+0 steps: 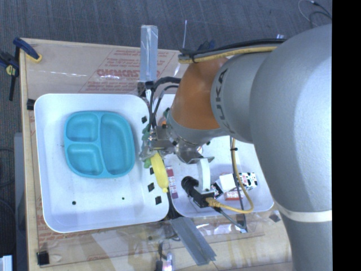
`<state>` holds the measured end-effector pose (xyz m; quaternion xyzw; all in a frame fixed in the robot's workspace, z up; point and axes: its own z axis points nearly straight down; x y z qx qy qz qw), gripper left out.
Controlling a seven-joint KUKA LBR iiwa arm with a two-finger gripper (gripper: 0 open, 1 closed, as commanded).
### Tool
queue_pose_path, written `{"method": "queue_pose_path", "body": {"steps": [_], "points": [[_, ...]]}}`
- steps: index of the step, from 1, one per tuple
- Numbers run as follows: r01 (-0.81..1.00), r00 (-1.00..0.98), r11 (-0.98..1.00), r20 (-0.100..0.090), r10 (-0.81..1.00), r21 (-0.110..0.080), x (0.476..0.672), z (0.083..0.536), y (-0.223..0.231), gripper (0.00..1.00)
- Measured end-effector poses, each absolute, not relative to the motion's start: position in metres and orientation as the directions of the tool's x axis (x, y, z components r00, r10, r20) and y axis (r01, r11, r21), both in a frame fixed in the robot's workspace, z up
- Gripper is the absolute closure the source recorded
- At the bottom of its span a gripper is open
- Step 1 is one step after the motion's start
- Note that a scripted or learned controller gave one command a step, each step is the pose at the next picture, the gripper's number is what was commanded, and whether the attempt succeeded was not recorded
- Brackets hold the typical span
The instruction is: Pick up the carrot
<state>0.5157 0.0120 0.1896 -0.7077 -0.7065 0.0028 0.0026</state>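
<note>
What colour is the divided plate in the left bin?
Light blue divided plastic plate, seen in the camera view.

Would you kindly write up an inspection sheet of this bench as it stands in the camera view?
Surface: bench under clear printed sheeting, bearing a left bin and a right bin side by side.
Job's things: carrot not identifiable; a yellow item lies at the right bin's left edge, beside the divide.
Clutter: blue divided plate in the left bin; small white and dark items in the right bin.
Grippers: gripper low over the divide between the bins; finger state cannot be told.
Cables: yellow cable looping over the right bin; black hoses at the wrist.
Surroundings: grey carpet; blue clamp at the bench's far left corner.
</note>
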Motion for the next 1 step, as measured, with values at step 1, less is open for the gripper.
{"method": "queue_pose_path", "body": {"steps": [1], "points": [[0.909,0.416,-0.416,-0.001,0.909,-0.004,0.507,0.19,0.0577,1.0]]}}
